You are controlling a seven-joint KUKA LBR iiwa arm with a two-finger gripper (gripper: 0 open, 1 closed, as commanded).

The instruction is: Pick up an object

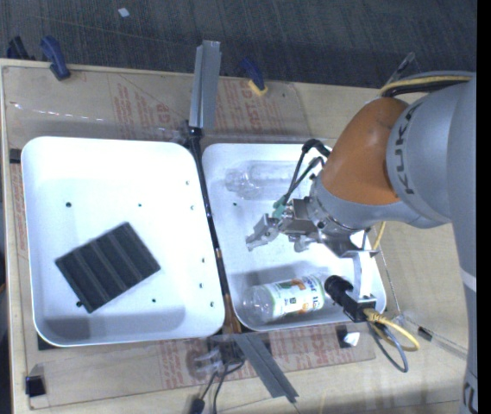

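We see two white bins w/ the grey-orange arm over the right bin. Its gripper hangs mid-bin, fingers apart, gripping nothing. We judge it's the approach step; next it needs to descend and close on sth. Nearest pick: labelled bottle, toward the bin's front wall, near the gripper. Clear bottle lies toward the back wall.

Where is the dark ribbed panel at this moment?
The dark ribbed panel lies tilted in the left white bin, toward its near left part, far from the gripper over the right bin.
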